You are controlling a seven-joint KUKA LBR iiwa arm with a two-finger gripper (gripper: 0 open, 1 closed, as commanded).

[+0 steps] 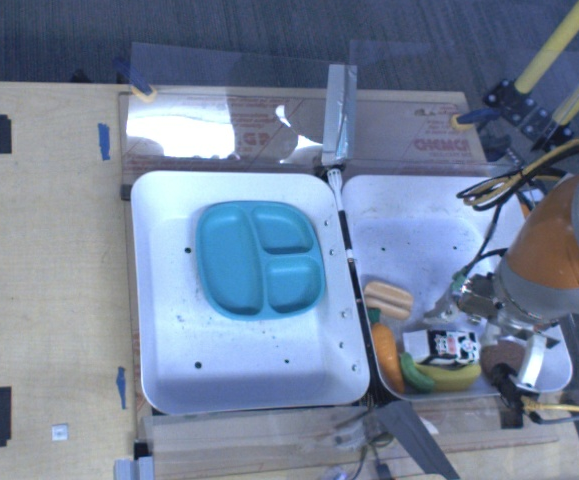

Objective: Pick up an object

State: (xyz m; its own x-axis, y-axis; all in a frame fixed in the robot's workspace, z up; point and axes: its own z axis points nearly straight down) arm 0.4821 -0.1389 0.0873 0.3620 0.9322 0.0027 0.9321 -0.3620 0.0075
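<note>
We saw the gripper [461, 346] low in the right bin [409, 218], over the banana [449, 375] and carrot [386, 356]. Nothing was lifted yet. We could not tell its state.

My arm: grey body, orange band above the wrist.

From my remote seat I see the arm [559, 258] as a rounded orange collar over pale grey metal housing. Black and yellow cables loop just above that collar. Below the collar sits a silvery wrist block, and the pincer [459, 346] carries a white plate with black and red markings, flanked by dark brackets and a pale angled plate.
</note>
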